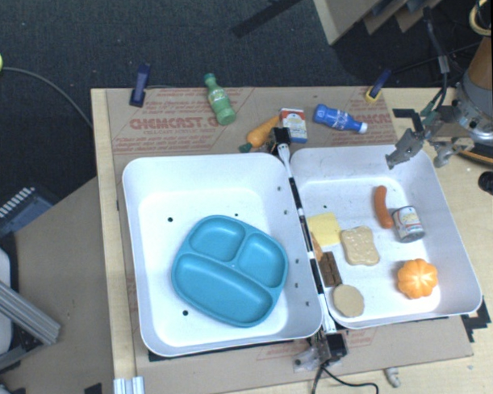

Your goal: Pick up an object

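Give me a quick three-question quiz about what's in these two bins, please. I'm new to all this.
1. True or false: the blue tray lies in the left bin.
2. Which lies nearest the gripper? A pumpkin, B sausage, C cookie.
3. Fill in: the can lies just right of the ___.

Key: 1 true. 2 B. 3 sausage.
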Controlling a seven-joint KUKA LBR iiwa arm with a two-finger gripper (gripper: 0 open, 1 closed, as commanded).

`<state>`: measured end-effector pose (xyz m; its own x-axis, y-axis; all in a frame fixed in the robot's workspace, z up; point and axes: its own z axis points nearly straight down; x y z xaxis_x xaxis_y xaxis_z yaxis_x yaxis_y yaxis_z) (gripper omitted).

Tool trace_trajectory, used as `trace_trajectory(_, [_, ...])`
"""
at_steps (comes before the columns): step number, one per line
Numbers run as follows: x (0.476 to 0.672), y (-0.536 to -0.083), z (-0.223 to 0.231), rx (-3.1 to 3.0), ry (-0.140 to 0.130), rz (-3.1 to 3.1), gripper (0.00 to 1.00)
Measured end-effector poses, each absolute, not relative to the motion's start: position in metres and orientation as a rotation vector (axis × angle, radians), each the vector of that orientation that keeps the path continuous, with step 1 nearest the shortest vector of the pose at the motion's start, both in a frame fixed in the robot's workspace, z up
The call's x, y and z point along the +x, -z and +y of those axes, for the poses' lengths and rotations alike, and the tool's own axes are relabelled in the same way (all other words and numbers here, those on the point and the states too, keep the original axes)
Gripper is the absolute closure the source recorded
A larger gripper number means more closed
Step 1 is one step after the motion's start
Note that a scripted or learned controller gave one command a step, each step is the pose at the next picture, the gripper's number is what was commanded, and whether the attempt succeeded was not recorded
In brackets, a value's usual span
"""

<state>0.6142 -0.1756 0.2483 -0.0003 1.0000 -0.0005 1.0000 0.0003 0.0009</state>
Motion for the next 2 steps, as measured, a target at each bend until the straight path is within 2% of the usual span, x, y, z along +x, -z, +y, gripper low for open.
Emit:
trace_trajectory(1, [0.615, -0.095, -0.187, 2.225, 0.003, 2.223, 0.0])
trace_trajectory(2, [0.617, -0.108, -0.188, 2.219, -0.002, 2.22, 1.0])
